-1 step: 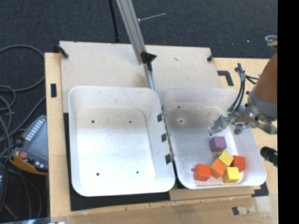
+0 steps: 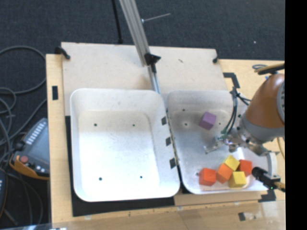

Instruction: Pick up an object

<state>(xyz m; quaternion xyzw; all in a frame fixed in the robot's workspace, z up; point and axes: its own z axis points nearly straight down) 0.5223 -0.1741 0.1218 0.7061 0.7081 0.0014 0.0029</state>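
Nearest the camera, five blocks are crowding the near right corner of the right bin [image 2: 188, 145]: an orange block [image 2: 207, 176] lying leftmost, a second orange block [image 2: 224, 172] touching it, a yellow block [image 2: 231, 162] just behind, another yellow block [image 2: 238, 178] against the near wall, and a red block [image 2: 245, 166] at the right, partly hidden by the arm's hardware. All are looking roughly cubic, showing no clear long axis, and each is sitting turned at a slant to the bin walls.

Just beyond the cluster, the gripper [image 2: 218, 145] is hanging low over the bin floor, apart from every block; its metal parts are blurring into the white floor, so whether it is open or closed cannot be told. Nothing is showing in its grasp. The arm [image 2: 263, 108] is reaching in from the right, its orange band cut off at the frame's side.

Farther back, a purple cube [image 2: 207, 120] is sitting alone near the bin's middle, tilted with a corner pointing toward the far wall.

The left bin [image 2: 120, 143] is lying alongside. Beyond both, an aluminium rail [image 2: 134, 23] is slanting up out of frame.
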